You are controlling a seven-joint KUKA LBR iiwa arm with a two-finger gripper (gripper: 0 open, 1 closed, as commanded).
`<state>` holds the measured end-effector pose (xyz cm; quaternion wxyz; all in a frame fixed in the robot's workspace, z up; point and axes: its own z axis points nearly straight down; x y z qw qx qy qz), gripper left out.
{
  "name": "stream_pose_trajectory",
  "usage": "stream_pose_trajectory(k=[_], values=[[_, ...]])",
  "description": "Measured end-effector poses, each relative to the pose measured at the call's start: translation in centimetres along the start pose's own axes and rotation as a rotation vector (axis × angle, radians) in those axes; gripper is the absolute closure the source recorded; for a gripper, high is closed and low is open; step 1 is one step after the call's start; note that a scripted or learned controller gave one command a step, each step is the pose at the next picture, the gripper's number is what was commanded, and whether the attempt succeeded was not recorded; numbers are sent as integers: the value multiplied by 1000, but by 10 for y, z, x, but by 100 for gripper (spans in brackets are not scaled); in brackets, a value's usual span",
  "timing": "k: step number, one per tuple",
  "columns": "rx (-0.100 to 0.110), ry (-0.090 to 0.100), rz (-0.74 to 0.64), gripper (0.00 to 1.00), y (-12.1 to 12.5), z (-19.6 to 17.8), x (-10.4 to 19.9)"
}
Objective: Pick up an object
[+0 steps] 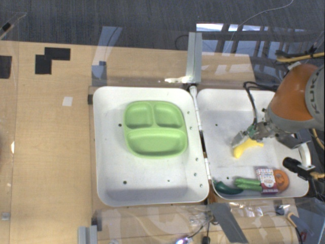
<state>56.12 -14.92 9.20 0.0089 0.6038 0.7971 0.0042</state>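
dark carpet floor (127, 9), possibly wooden bench (45, 151)

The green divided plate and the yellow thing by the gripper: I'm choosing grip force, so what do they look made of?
Green divided plate: likely moulded plastic, matte, uniform colour, rounded compartment walls. Yellow object: probably plastic or rubber, smooth and evenly coloured; too small to tell which.

Two white bins (109, 187), one green divided plate (154, 128), one yellow banana (246, 147), one green spoon (237, 186), one small packet (266, 179).
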Motion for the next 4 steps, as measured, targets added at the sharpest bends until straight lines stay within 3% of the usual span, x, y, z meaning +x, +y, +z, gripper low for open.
stream_pose_trajectory(k=[1, 2, 3, 4], values=[[-4, -1, 112, 0, -25, -1, 20], [-7, 3, 108, 100, -22, -13, 21], [3, 2, 116, 100, 10, 1, 16], [1, -1, 118, 0, 11, 0, 15]])
